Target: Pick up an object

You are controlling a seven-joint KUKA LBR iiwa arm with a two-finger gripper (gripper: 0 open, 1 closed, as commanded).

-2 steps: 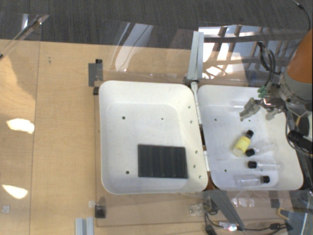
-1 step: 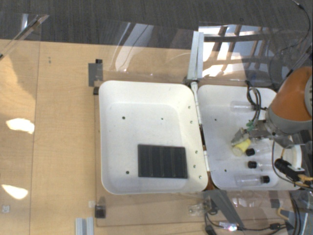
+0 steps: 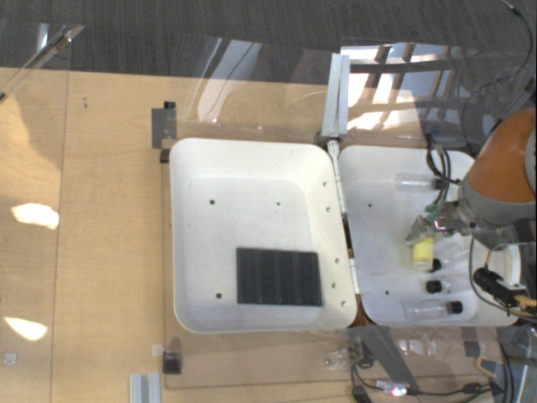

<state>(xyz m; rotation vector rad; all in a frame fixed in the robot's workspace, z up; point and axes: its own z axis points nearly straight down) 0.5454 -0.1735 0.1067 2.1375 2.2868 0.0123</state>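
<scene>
Pale wood, blond and glossy, makes up the worktop (image 3: 84, 250), and window light falls across it in bright patches on the left. Beyond its far edge the floor (image 3: 210, 7) is dark ribbed carpet. Clear plastic sheeting stands around the back of the two bins and catches the glare.

The left bin (image 3: 252, 175) is white and shallow, and a black ridged rectangular pad (image 3: 278, 277) lies flat in its near half. The right bin (image 3: 377, 183) sits tight against it, their rims touching along the middle.

The arm (image 3: 503, 175), with its orange band, comes in from the right and hangs over the right bin. Its gripper (image 3: 435, 218) sits low above the middle of that bin, but the jaws are too small and cluttered to make out, so I cannot tell whether they are apart or together. Just beside the tip, on the bin floor, lies a small yellow object (image 3: 422, 251). Nearer the front edge are a few small clear pieces with black caps (image 3: 435, 287), apart from each other.
</scene>
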